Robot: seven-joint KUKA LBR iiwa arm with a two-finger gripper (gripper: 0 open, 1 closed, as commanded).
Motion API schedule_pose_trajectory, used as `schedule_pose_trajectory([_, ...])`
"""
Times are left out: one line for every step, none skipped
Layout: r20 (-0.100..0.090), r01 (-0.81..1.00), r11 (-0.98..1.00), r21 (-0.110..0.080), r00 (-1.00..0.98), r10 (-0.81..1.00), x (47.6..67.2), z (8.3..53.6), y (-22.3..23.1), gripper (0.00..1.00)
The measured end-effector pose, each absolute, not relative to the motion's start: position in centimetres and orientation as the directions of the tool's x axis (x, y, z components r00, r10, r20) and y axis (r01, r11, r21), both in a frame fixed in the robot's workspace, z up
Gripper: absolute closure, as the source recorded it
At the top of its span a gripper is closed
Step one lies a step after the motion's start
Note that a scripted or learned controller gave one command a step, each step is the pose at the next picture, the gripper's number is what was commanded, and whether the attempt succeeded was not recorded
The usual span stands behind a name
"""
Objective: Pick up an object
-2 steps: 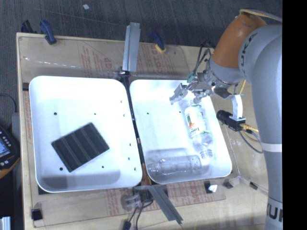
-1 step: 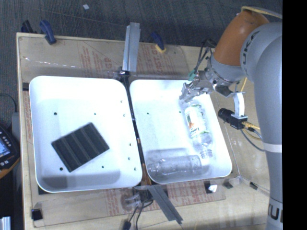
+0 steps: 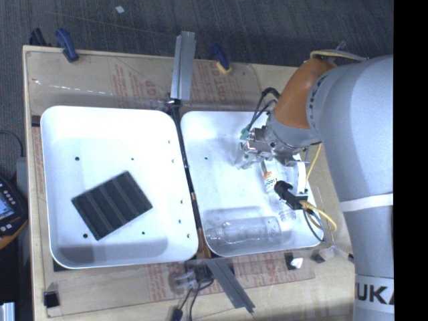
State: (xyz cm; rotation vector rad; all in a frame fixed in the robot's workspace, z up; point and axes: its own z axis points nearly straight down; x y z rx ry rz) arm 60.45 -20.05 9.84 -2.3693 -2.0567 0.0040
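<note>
Robotics lab: clamped wooden bench (image 3: 100, 79), twin white bins (image 3: 60, 132), KUKA arm (image 3: 354, 132).

The arm (image 3: 348, 132) runs off the right edge, so its base stays out of view, and its wrist covers the right bin's (image 3: 214, 152) far right wall. The gripper (image 3: 257, 154) is too small and cluttered to read. A clear bottle (image 3: 244, 231) blurs into the white floor, its outline faint. A dark device (image 3: 8, 209) is cut by the left edge.

Fixed overhead camera, slanted down — both bins (image 3: 175, 179)
</note>
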Motion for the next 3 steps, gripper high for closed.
schedule_pose_trajectory([0.001,0.990,-0.140,-0.005,0.141,0.990,60.5,9.9,-20.1,0.00])
schedule_pose_trajectory([0.002,0.966,0.258,-0.003,-0.258,0.966,55.7,18.5,-17.9,0.00])
schedule_pose_trajectory([0.000,0.961,0.278,-0.002,-0.278,0.961,58.2,13.8,-20.0,0.00])
